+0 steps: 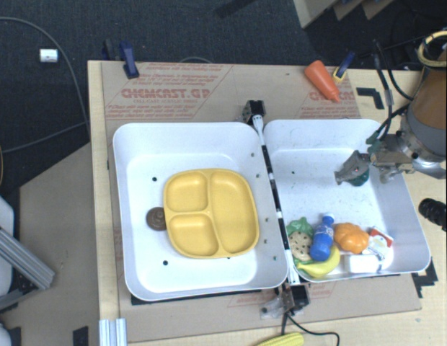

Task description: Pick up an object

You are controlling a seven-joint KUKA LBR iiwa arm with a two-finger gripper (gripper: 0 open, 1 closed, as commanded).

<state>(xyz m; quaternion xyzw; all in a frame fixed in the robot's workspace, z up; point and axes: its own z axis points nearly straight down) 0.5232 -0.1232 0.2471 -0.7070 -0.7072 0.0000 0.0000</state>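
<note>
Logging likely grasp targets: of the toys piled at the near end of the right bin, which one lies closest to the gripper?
The orange toy, a round orange lump in the pile's middle. It lies almost straight below the gripper; the blue bottle sits further left, the banana nearer the bin's front edge.

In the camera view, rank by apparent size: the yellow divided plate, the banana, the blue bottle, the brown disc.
1. Yellow divided plate, by far largest.
2. Banana.
3. Blue bottle and brown disc: too alike to rank, and the plate partly hides the disc.

Even, bright overhead light washes my two white bins [137, 193]; shadows stay soft, the picture slightly grainy, floor beyond the bench dim.
</note>
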